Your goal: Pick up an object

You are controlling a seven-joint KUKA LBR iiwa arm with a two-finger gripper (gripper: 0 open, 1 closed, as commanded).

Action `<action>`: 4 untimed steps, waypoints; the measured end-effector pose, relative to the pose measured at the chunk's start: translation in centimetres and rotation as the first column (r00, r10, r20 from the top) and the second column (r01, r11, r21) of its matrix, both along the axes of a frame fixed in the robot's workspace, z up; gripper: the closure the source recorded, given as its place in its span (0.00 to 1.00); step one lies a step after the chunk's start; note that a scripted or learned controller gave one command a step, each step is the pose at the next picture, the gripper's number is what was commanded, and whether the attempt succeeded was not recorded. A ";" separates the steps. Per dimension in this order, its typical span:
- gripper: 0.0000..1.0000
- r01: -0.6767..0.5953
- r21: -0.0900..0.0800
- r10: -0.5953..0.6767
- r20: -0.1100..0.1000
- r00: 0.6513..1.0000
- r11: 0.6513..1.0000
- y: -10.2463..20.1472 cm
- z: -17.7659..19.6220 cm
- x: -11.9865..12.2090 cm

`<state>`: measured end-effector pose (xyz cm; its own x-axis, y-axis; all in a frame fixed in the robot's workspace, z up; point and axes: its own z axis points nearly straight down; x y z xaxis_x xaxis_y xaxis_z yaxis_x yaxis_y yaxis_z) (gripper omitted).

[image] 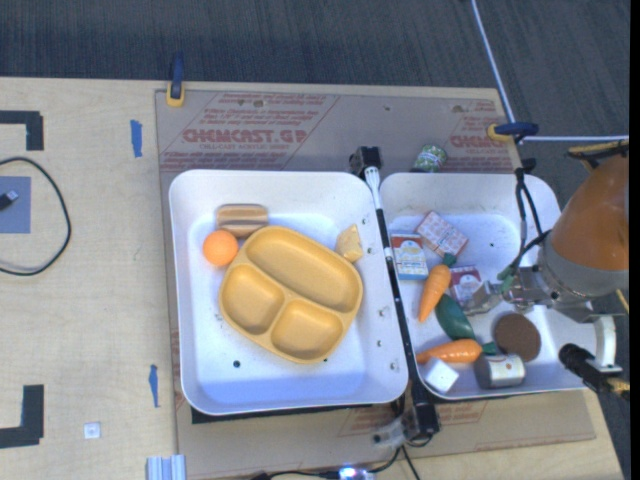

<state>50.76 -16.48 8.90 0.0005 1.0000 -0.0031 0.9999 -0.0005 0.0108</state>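
The right bin holds several small items. An orange carrot lies slanted near its left side, with a dark green vegetable just below it. A second carrot lies near the front, beside a white cube. A brown round disc and a grey can sit at the front right. Small printed packets lie toward the back. My gripper hangs low over the bin's middle, just right of the green vegetable and above the brown disc. I see nothing held in it.
The left bin carries a yellow divided tray, an orange ball, a hot dog bun and a pale wedge. A green ball rests behind the bins. The arm's orange band overhangs the right bin's right wall.
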 end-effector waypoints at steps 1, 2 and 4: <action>0.00 -0.001 0.002 0.001 -0.005 1.000 1.000 4.8 -0.3 -2.6; 1.00 0.001 -0.001 -0.001 0.001 1.000 1.000 4.7 0.8 -2.5; 0.00 0.001 0.000 -0.001 -0.005 1.000 1.000 5.8 -0.3 -2.7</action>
